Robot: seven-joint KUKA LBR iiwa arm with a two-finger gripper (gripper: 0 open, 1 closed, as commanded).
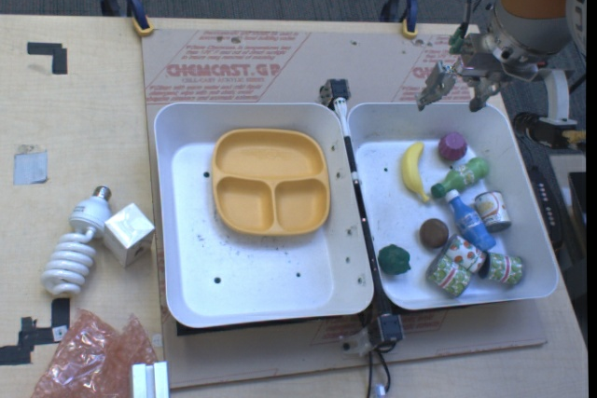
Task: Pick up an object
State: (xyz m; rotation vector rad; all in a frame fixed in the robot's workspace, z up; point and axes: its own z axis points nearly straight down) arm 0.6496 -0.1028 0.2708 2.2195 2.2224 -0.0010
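Yellow-orange plastic first, going from the left: a divided tray lying alone in the left bin, with bare white floor around it on every side. Further left, off the bins, a spiral bulb and a small white cube on the bench, well apart from any work.

Across the central divider, the right bin crowded toward its lower right: banana near the middle, purple piece above a green bottle, blue bottle touching a tin, brown ball, green lump by the near-left wall, two patterned cups against the front rim. Any of these could serve as the object to pick.

Gripper hanging over the right bin's far rim, fingers spread apart with nothing between them. Judged as the approach step, nothing grasped yet.

Next move: down and inward, toward a piece with room on both sides. Banana and green lump best placed, each standing free of neighbours; bottles and tin too tightly packed for clean finger entry. Upper-left of the right bin open for descent. Far rim directly beneath the fingers worth clearing before dropping; front-rim cups leave little space against the wall.
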